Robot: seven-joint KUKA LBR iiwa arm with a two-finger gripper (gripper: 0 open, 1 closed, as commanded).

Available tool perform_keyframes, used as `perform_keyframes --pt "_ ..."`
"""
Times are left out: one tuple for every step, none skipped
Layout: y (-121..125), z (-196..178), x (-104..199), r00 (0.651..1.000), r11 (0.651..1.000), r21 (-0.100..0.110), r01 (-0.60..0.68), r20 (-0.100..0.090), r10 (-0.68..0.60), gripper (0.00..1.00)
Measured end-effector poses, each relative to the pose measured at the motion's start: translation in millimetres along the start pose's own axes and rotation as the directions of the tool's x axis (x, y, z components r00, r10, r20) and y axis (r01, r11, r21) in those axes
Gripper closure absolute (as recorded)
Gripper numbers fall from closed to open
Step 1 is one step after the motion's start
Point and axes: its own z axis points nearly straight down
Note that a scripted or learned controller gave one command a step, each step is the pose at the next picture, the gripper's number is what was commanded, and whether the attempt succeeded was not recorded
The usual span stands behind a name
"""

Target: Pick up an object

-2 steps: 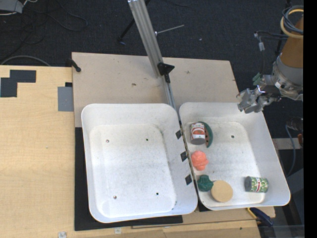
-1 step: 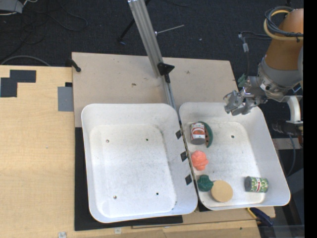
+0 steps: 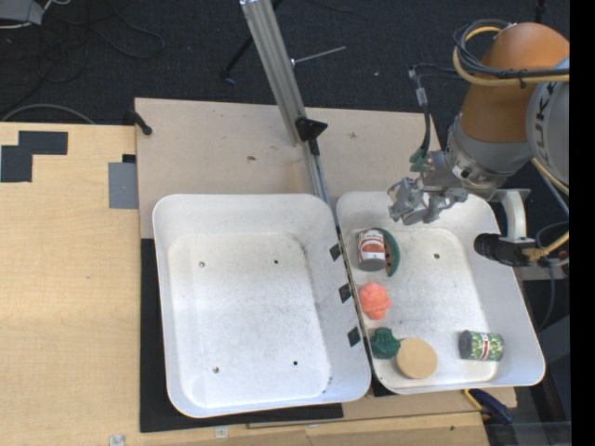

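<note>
1. Camera view looks down on the table [image 3: 232, 151] with two white bins; the left bin [image 3: 244, 305] sits beside the right bin [image 3: 442, 286], which carries every loose thing.
2. Along the right bin's left wall lie a small can with a red label [image 3: 371, 247] resting on a dark green piece [image 3: 392, 254], then a pink-orange lump [image 3: 374, 300] below it, then a dark green lump [image 3: 384, 344] touching a tan disc [image 3: 416, 358].
3. A green-labelled can [image 3: 481, 346] lies on its side near the bin's lower right corner, well apart from the rest.
4. The claw [image 3: 416, 203] hangs over the upper rim of the right bin, up and to the right of the red-labelled can; nothing sits between its fingers, and whether they are apart or together I cannot tell at this size.
5. Judged from this, the step in hand is the approach: no object is chosen by contact yet and nothing is lifted.
6. Next move likely calls for travelling over one object, the red-labelled can being nearest, then descending with the claw spread wide enough to straddle it.
7. That can lies close to the bin wall, so a finger could strike the wall; the isolated green-labelled can offers freer room.
</note>
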Motion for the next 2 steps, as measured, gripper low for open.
perform_keyframes --pt "-17.0 -5.3 47.6 1.000 1.000 0.000 -0.001 0.001 0.001 1.00" --pt "-31.4 11.6 93.8 1.000 1.000 0.002 -0.001 0.001 0.001 1.00"
